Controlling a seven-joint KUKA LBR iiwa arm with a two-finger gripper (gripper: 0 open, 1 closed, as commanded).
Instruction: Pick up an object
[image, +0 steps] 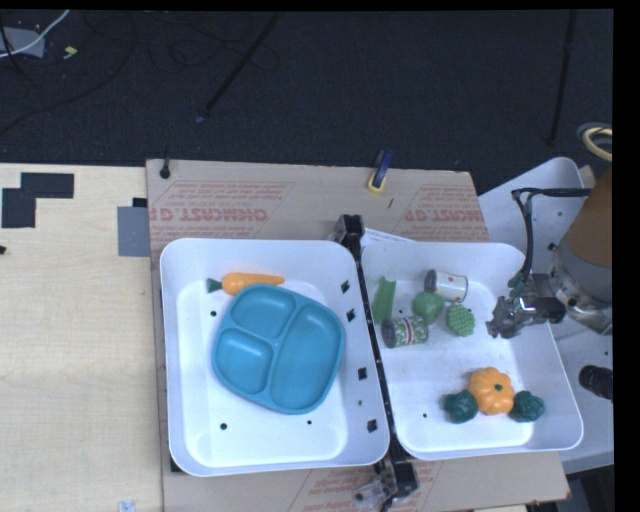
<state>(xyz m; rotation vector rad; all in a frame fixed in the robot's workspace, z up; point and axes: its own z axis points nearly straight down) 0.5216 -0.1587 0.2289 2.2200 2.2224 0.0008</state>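
My gripper (506, 322) hangs over the right side of the right bin (545, 440), just right of a green bumpy toy (460, 320). Nothing shows in its grasp. Left of that toy lie a green ball (428, 306), a small labelled can (405, 331) on its side, a silver cup (445, 285) and a green pod-shaped piece (384, 298). Near the bin's front sit an orange pumpkin (490, 390) and two dark green pieces (461, 406) (527, 406), one on either side of it.
The left bin (180, 400) holds a blue divided plate (278, 347) and an orange carrot (252, 283) behind it. A black divider (362, 330) runs between the bins. Cardboard (260, 205) lies under both. Cables (535, 215) hang at the right by the arm.
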